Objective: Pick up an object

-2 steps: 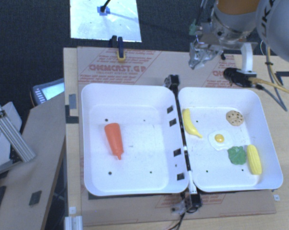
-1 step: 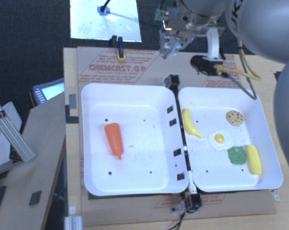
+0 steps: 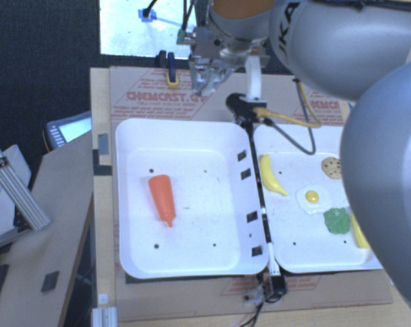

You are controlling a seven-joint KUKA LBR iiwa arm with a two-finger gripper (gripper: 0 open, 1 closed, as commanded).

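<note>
An orange carrot lies alone in the left bin, left of its middle. The right bin holds a yellow banana, a fried egg, a brown cookie, a green leafy piece and a yellow item partly hidden by the arm. My gripper hangs high over the cardboard behind the left bin's back rim, far from every object. Nothing shows beneath it.
The big grey arm covers the right bin's right side. A black divider with clips runs between the bins. A yellow cable trails across the right bin's back edge. Cardboard underlies both bins.
</note>
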